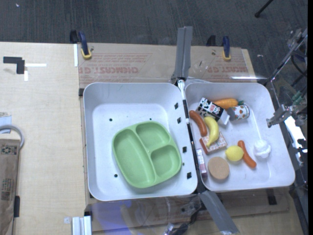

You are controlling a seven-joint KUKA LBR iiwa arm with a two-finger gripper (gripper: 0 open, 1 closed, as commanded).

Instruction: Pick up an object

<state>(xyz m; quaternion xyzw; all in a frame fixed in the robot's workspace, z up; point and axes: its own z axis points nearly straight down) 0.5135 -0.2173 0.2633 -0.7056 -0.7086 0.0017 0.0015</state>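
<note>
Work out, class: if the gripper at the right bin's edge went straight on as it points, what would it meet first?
The gripper seems to point left across the right bin. Bare bin floor comes first, then probably the banana; depth is unclear, so it might pass above it.

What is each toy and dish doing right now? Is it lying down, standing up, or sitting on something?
green divided plate: flat in the left bin, right side up
banana: lying on the sandwich
sandwich: flat in the right bin
round cookie: flat
lemon: resting beside the cookie
carrot: lying on its side
small can: tipped on its side
hot dog: lying flat
</note>
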